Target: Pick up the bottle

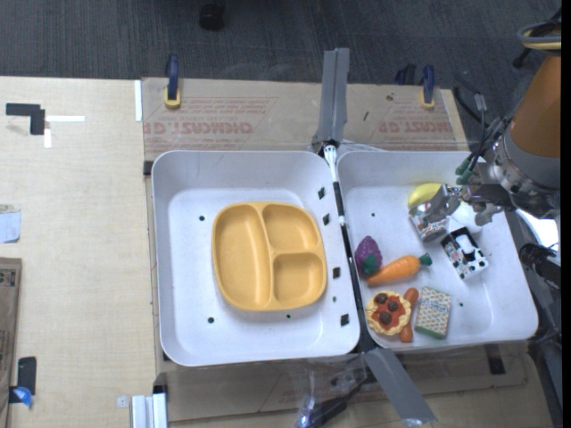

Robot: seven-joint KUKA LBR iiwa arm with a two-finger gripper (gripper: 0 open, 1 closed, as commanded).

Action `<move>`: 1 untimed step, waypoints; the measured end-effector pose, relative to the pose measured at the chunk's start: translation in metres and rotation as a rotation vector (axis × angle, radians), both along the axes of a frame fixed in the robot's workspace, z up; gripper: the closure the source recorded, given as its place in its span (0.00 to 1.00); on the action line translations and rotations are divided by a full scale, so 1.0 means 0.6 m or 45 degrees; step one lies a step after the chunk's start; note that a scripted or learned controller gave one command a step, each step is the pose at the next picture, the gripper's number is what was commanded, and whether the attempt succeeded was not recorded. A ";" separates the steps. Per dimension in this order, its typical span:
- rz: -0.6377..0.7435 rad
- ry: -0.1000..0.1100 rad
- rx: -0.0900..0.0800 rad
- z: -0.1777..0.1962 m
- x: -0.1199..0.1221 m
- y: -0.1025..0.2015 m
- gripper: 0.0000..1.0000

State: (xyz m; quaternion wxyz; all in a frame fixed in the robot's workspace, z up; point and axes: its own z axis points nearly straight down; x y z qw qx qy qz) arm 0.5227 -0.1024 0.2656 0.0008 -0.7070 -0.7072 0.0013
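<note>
Two white bins sit on your table [80, 239]; the bottle [465, 251] lies in the right bin [508, 324], beside the gripper [451, 205]. Whether its fingers are apart, you cannot tell. You are approaching; next, centre over the bottle.

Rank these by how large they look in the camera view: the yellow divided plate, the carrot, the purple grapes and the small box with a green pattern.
1. yellow divided plate, clearly the largest.
2. carrot, the longest of the rest.
3. small patterned box and purple grapes: they look about alike, so I do not rank them.
</note>
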 end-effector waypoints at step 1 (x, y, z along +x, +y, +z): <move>0.355 -0.002 0.001 -0.049 -0.075 -0.084 0.00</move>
